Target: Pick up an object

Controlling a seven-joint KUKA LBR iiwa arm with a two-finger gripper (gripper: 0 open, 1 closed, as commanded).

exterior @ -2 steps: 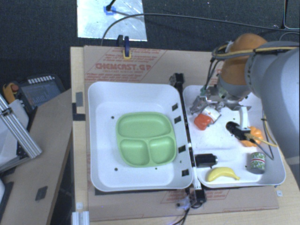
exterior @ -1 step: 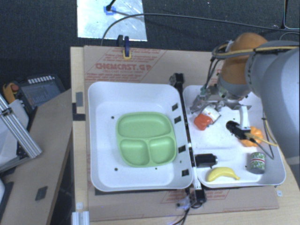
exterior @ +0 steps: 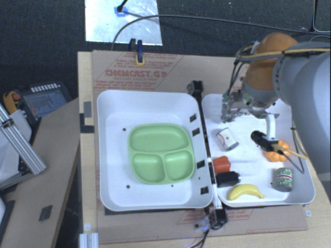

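Spotted a small white canister (exterior: 226,138) on its side in the right bin (exterior: 302,192), right of the green plate (exterior: 160,153) and level with that plate's far compartment. Saw its long axis slanting from far-left to near-right, the end with a reddish mark turned toward the green plate. Noted the gripper (exterior: 228,115) near it, right of the green plate and beyond its far rim. Could not tell whether the claw stood wide or narrow. Found a red block (exterior: 221,164) level with the green plate's two near compartments. Found a black object (exterior: 227,179) level with its near rim. Farther right saw a banana (exterior: 245,192) lying crosswise, and farthest right of the plate a labelled can (exterior: 283,179).
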